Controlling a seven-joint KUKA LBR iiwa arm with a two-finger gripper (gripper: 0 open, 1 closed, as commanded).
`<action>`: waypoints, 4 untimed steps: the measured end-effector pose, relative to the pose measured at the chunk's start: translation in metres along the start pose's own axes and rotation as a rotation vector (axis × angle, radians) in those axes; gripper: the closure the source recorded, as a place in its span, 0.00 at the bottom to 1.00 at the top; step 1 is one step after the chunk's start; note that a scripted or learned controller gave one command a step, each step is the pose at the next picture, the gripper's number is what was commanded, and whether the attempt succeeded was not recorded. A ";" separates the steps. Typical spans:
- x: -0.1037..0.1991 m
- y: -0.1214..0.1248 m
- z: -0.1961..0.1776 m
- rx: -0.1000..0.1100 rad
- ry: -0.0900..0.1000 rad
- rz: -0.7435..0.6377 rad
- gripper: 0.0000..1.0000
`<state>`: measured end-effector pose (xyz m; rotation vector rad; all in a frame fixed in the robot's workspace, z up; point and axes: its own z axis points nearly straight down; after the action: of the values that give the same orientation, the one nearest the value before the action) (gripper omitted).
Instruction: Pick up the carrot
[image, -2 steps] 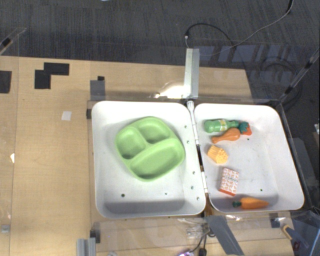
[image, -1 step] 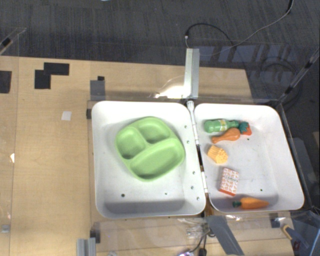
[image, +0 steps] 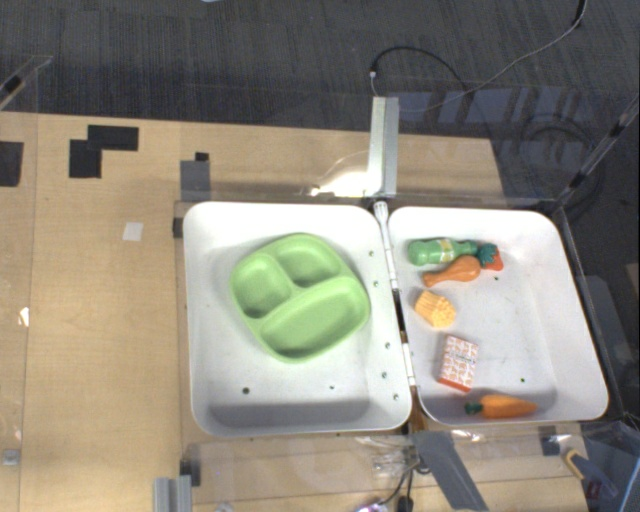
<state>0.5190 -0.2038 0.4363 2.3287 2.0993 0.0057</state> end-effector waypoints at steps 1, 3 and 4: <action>0.001 0.000 0.000 0.001 0.000 0.049 1.00; 0.008 0.021 0.003 0.002 -0.001 0.342 1.00; 0.011 0.030 0.089 0.005 -0.001 0.489 1.00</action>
<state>0.5503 -0.1962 0.3475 2.7715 1.4755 0.0019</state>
